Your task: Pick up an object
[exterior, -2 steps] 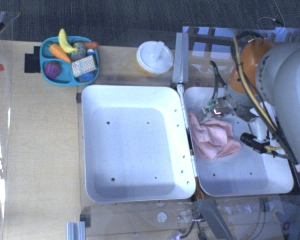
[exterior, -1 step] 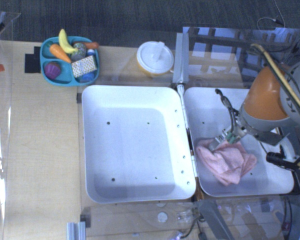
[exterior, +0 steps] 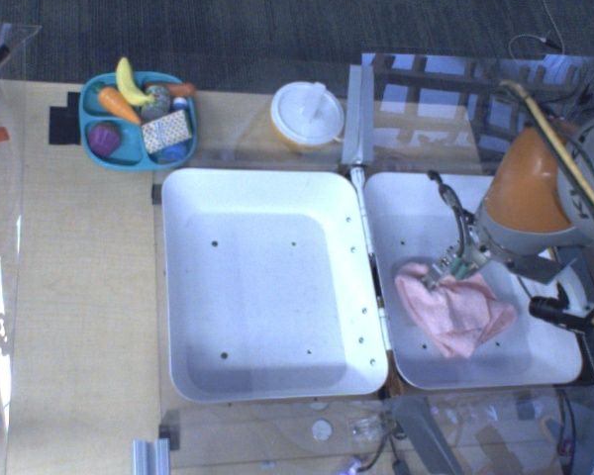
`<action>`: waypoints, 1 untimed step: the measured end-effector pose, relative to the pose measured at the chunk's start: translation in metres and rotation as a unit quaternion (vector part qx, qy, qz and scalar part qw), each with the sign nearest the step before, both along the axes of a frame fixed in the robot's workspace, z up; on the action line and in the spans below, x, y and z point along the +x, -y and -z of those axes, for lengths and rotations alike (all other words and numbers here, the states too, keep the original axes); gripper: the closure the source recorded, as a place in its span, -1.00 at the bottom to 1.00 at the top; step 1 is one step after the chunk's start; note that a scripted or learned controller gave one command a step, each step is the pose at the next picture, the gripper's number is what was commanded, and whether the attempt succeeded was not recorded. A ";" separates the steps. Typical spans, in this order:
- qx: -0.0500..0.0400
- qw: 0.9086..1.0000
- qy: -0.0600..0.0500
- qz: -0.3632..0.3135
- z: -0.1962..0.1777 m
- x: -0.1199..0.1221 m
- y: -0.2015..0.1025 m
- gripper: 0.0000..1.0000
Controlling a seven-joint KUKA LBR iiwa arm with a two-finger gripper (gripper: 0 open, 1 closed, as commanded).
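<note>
In the camera view, the gripper [exterior: 453, 268] is down inside the right bin [exterior: 416, 359], its tips at the upper edge of a crumpled pink cloth [exterior: 455, 307] that lies in the middle of that bin's floor. The cloth is the only loose thing in the right bin, and it spreads from the fingertips downward and to the right, its long axis running roughly from upper left to lower right. The tips look pressed into or touching the fabric, but whether the fingers are spread or closed on a fold I cannot tell, since the wrist and the cloth's bunched edge hide the gap. My judgement is that the coming move depends on this contact: the bulk of the cloth sits just below the fingertips, so a pinch there would catch only its top fold. The left bin [exterior: 178, 265], beside the right bin, shows bare floor. Beyond it, a blue compartment tray [exterior: 87, 142] holds toy food, including a banana [exterior: 129, 84] and a carrot [exterior: 117, 104], with a lidded yellow bowl [exterior: 307, 115] nearby.
</note>
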State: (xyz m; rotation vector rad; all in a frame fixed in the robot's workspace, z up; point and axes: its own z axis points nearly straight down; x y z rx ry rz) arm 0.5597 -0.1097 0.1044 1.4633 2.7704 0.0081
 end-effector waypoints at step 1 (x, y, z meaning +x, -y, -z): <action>0.000 1.000 0.000 0.000 0.000 0.000 0.000 -1.00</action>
